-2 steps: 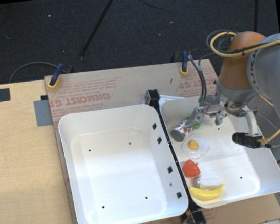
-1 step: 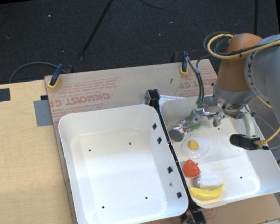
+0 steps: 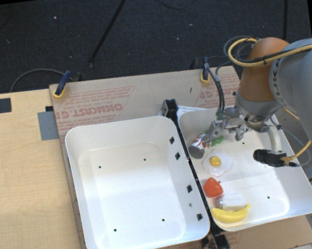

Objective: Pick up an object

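In the camera view, two white bins sit side by side on the table [image 3: 20, 186], over a sheet of cardboard [image 3: 118, 100]. The left bin [image 3: 130, 188] shows only its bare white floor. The right bin [image 3: 292, 194] holds the objects, all crowded along its left wall: a banana [image 3: 232, 214] at 6 o'clock of the group, a red object [image 3: 212, 186] just above it, a fried-egg toy [image 3: 216, 162] higher still, and a small grey, red and green item [image 3: 204, 141] at 12 o'clock. A black divider strip [image 3: 186, 168] runs between the bins.

The grey arm [image 3: 288, 82] reaches in from 3 o'clock, its orange band [image 3: 264, 57] uppermost, wrist bent down over the right bin's far end.

The claw [image 3: 225, 127] hangs beside the grey, red and green item; how far it stands open cannot be told, nor whether it touches anything.
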### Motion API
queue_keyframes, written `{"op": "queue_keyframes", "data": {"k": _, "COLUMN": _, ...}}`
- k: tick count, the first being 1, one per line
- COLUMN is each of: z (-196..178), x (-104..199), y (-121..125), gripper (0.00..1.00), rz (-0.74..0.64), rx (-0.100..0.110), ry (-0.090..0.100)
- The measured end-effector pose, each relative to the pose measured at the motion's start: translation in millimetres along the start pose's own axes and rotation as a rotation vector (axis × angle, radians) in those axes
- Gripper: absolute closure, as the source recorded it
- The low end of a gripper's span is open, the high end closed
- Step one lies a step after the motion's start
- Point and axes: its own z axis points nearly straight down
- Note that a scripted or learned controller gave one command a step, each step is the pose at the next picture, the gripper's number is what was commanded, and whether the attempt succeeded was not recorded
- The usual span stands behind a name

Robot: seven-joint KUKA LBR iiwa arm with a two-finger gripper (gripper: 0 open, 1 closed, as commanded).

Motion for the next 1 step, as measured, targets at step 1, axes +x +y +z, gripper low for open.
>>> {"op": "queue_keyframes", "data": {"k": 1, "z": 0.4, "x": 1.3, "y": 0.4, "gripper": 0.00, "rz": -0.002, "rx": 0.000, "ry": 0.001}}
